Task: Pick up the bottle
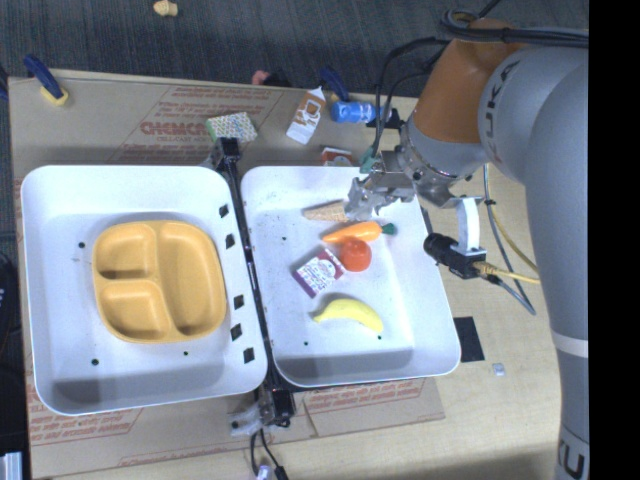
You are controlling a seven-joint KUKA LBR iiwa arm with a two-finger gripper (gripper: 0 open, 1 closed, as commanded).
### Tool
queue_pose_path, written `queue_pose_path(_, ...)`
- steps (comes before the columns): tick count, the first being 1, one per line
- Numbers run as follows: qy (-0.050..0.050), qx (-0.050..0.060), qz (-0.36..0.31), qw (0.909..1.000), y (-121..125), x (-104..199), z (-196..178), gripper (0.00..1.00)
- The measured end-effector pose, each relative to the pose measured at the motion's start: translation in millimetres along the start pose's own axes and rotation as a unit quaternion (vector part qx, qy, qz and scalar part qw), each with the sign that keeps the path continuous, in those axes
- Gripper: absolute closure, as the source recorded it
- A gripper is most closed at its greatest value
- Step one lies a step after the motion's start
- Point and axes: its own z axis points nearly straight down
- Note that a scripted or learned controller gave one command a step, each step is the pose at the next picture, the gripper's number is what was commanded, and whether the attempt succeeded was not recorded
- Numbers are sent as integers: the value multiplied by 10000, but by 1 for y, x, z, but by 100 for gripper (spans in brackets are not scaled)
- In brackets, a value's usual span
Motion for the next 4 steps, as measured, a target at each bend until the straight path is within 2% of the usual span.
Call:
queue_pose_path(1,-5,-7,31,10000,-70,-24,25,100)
queue_pose_path(2,1,-13,-1394,9902,-125,-67,-15,100)
queue_pose_path(3,2,-10,-1175,9931,-124,-16,62,100)
queue_pose_path(4,-5,-19,-322,9995,-125,-56,37,100)
